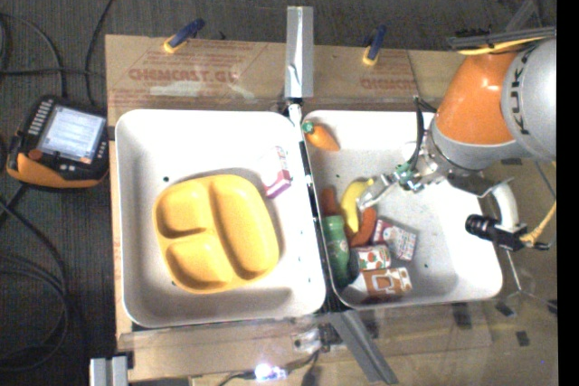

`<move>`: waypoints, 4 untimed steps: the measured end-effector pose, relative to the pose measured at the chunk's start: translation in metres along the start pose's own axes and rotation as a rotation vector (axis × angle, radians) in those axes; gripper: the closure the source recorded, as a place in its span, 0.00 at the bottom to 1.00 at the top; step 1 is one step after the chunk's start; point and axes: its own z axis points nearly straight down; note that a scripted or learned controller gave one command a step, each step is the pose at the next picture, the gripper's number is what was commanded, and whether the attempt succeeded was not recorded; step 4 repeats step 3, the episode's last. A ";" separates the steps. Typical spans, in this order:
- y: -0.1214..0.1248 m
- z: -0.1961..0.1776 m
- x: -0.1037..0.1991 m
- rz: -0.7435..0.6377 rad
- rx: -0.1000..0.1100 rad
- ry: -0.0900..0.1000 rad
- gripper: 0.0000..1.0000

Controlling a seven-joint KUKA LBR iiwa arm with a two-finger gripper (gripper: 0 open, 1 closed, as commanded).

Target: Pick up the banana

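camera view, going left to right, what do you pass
handheld controller → yellow divided plate → pink item → green bottle → banana → claw → orange band

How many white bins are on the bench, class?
2. The left bin holds a yellow divided plate; the right bin holds the banana and other items, with the gripper over it.

Robot lab, teach pendant [59, 145], clamped bench [226, 72]
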 end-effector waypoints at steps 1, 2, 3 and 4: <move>0.034 0.057 0.006 -0.091 -0.009 -0.007 0.00; 0.037 0.045 0.007 -0.092 -0.018 -0.006 1.00; 0.110 -0.038 0.040 -0.052 -0.002 -0.002 1.00; 0.110 -0.038 0.040 -0.052 -0.002 -0.002 1.00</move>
